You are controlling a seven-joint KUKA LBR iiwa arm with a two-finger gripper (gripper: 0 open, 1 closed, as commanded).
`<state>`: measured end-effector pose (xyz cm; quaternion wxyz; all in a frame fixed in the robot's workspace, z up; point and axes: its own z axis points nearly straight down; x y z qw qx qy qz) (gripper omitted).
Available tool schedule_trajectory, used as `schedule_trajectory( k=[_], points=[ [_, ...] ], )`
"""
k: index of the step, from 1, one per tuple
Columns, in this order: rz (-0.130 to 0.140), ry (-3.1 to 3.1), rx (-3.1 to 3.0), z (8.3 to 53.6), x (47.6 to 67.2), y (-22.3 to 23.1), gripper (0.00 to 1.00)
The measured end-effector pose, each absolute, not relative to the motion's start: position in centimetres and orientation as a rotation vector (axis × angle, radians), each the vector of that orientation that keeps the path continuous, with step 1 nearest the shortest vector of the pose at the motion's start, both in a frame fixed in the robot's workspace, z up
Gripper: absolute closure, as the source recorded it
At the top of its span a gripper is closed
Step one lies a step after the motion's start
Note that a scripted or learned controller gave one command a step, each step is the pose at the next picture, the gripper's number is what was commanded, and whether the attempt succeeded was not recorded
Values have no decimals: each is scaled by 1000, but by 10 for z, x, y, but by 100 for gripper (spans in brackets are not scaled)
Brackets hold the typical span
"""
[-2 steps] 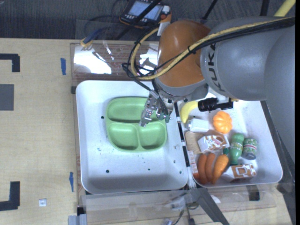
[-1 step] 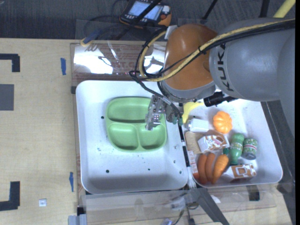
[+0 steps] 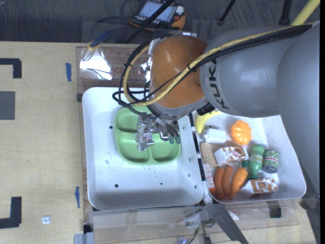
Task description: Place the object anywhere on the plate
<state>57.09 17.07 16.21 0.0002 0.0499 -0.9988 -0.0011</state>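
A pale wood bench (image 3: 40, 136) spreads out to the left of the gripper (image 3: 152, 136), marked with black tape corners (image 3: 12, 67) and short blue tape strips (image 3: 68, 71). A grey square (image 3: 6, 104) sits at the bench's far left edge. Beyond the gripper, at the top, lies dark grey carpet (image 3: 61, 9). On it rests a handheld pendant (image 3: 156, 13) with a lit screen, and black cables (image 3: 109, 23) trail from it. Thin black tripod legs (image 3: 234, 3) cross the carpet at upper right. Light falls evenly, without hard shadows.
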Motion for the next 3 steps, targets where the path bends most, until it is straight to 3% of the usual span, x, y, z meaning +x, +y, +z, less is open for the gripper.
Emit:
schedule_trajectory(
  k=[1,2,3],
  points=[
    [-3,-3138,253,176,650,108,100],
    [-5,-3077,641,166,608,157,100],
    [-5,-3078,640,166,608,157,0]
  ],
)
